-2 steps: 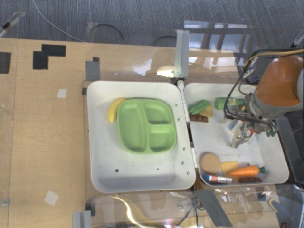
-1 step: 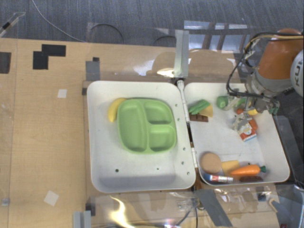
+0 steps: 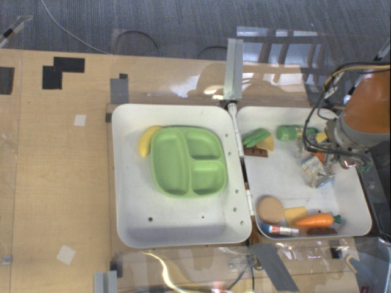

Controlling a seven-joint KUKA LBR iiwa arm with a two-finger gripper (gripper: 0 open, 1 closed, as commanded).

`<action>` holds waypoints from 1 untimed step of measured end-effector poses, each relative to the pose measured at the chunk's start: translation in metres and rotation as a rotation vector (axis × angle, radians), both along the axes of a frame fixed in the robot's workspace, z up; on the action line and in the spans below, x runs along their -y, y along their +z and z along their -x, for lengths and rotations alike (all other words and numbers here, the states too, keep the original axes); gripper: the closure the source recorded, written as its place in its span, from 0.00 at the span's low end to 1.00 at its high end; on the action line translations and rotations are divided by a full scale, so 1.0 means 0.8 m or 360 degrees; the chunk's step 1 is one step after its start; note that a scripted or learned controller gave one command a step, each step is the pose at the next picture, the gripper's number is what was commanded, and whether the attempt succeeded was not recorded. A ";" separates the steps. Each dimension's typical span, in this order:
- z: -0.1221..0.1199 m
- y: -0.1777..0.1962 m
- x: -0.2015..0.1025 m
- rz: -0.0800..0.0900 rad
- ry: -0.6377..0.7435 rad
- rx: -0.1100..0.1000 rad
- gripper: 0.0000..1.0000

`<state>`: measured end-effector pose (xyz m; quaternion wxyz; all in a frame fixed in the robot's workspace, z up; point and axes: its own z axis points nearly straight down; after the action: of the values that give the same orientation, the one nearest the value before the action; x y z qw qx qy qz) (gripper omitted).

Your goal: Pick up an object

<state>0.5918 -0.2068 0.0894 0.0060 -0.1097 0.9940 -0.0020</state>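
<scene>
- The hand (image 3: 333,154) hangs over the right bin (image 3: 287,182) near its right edge; whether it is open cannot be told.
- A crumpled packet (image 3: 316,171) lies just beside it, toward the bin's front.
- The carrot (image 3: 315,220) rests near the front edge, long axis left-right.

My gripper (image 3: 319,163) hung over the right bin (image 3: 360,221) above a crumpled packet (image 3: 316,174), while a green divided plate (image 3: 187,161) and a banana (image 3: 145,140) lay in the left bin (image 3: 131,218).
</scene>
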 end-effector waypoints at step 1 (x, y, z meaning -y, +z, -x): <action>-0.003 0.001 -0.129 -0.0009 -0.0244 0.0007 0.00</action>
<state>0.5944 -0.1037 0.0900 0.0083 -0.0333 0.9994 0.0002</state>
